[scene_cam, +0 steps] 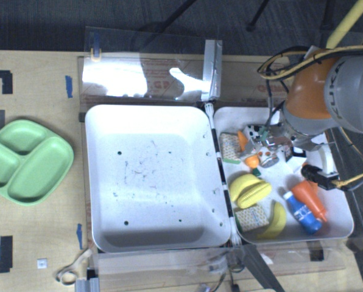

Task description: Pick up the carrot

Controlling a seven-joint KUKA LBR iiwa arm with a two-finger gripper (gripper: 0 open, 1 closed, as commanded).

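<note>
The right bin holds a heap of small items. A small orange carrot lies in its upper left part, beside a tan waffle-like piece. A second thin orange bit shows just above it; I cannot tell whether the two are one object. My gripper hangs low over the bin, right beside the carrot on its right and touching or nearly touching it. The metal wrist parts hide how the gripper stands. Nothing is visibly lifted.
Yellow bananas and another yellow fruit lie below the carrot. A blue bottle and an orange tapered item sit at lower right. The left bin is beside it. A green divided plate rests at far left.
</note>
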